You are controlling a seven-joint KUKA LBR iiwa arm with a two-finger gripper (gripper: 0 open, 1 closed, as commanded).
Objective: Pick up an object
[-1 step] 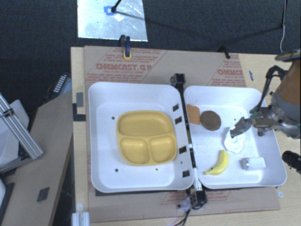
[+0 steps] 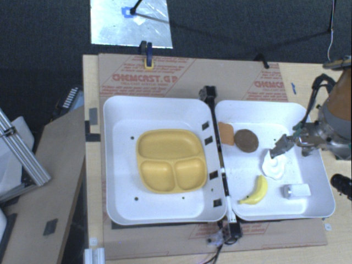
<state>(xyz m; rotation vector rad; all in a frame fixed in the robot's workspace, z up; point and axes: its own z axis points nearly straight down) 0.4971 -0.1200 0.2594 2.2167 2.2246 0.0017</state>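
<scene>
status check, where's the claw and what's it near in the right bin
Claw low over right bin, just above the white object. Nothing seen held. Banana, brown round piece, small white block close by. Yellow tray in left bin.

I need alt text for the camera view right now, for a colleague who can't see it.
The grey arm's tool hovers over a flat white object in the right white bin, near a yellow banana, brown round object, orange piece and small white block. The left white bin holds a yellow three-compartment tray.
</scene>
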